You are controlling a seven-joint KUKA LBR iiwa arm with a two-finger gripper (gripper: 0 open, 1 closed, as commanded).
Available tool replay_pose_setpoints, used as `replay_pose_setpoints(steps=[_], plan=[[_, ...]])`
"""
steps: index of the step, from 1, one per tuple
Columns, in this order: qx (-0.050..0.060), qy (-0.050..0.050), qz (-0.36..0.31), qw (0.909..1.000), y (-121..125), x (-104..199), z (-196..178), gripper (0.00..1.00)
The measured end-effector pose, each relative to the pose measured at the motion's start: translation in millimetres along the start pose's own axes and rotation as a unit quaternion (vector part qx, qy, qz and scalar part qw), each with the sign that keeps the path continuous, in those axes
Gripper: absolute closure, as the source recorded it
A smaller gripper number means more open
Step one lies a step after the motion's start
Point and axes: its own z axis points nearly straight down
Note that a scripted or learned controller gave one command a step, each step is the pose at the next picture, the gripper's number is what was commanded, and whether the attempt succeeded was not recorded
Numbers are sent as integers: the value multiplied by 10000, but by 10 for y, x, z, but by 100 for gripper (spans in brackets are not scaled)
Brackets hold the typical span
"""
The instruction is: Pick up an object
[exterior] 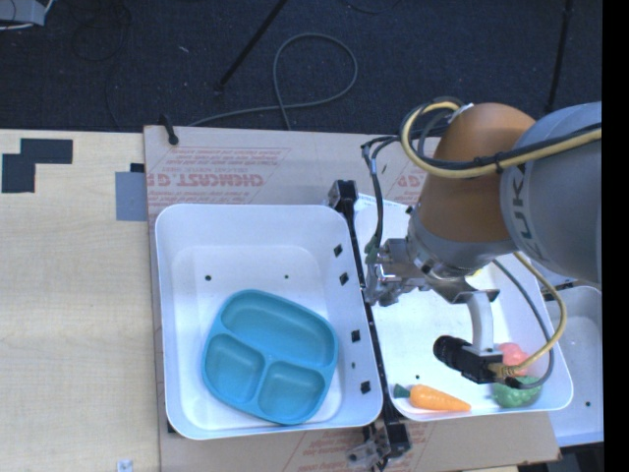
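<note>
An orange toy carrot [439,397] lies at the near edge of the right bin [418,337]. To its right, in that bin's near right corner, a green object [516,394] rests with a small pink object [513,353] just behind it. My gripper [385,281] hangs low over the left side of the right bin, close to the divider between the bins and well behind the carrot. Nothing shows between its metal parts. The grey and orange wrist hides the far half of the right bin.
A blue divided plate [270,355] lies in the left bin [177,264], toward its near side. Black clips line the wall between the bins. Cardboard lies under both bins, and wooden bench top spreads to the left.
</note>
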Motion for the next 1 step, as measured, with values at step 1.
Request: replay_pose_setpoints(steps=[1], plan=[[3, -4, 3, 10000, -21, 545, -52, 100]])
